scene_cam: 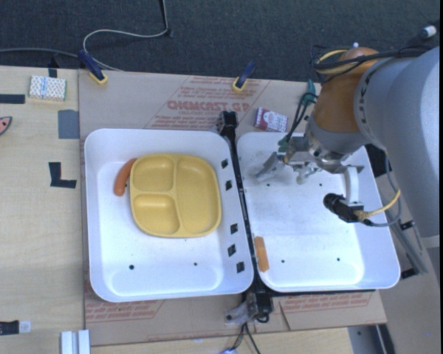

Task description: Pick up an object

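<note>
From my seat I see the arm [369, 102] reaching in over the right bin [317, 260], its gripper [280, 164] low near that bin's upper left part. I cannot tell its state from this angle. I see nothing held. In the left bin [111, 271] lies a yellow divided plate [176, 195], with an orange sausage-like piece [122, 177] touching its left edge. A second small orange piece [261, 253] rests at the right bin's left rim, near the divider. A small red and white packet [269, 119] sits on the cardboard just above the right bin
</note>
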Controlling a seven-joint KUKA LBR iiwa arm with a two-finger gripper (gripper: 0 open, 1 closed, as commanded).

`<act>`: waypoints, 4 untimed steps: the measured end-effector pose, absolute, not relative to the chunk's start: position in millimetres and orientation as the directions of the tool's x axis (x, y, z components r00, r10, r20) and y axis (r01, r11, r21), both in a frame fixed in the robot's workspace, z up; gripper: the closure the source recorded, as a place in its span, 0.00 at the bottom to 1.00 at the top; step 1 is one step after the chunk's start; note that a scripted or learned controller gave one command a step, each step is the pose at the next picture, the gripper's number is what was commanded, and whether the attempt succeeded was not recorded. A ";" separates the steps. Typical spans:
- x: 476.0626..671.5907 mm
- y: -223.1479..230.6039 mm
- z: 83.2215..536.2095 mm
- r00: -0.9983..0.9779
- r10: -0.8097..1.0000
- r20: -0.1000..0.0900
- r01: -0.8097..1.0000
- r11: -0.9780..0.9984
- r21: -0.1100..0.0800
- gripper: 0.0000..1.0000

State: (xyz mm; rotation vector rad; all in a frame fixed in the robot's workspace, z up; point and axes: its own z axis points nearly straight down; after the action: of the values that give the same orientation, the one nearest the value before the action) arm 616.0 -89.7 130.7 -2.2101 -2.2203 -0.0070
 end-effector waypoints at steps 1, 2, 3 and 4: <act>629.8 -100.4 85.5 -0.002 1.000 -0.001 1.000 0.002 0.000 0.00; 630.1 -100.1 95.1 -0.003 1.000 -0.002 1.000 0.003 0.002 1.00; 629.8 -99.4 104.1 -0.004 1.000 0.000 1.000 0.004 0.000 1.00; 629.7 -98.7 113.2 -0.004 1.000 0.001 1.000 0.004 0.000 1.00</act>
State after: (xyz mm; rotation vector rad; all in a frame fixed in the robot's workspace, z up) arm 629.7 -98.7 113.2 -2.2163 -2.2254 -0.0011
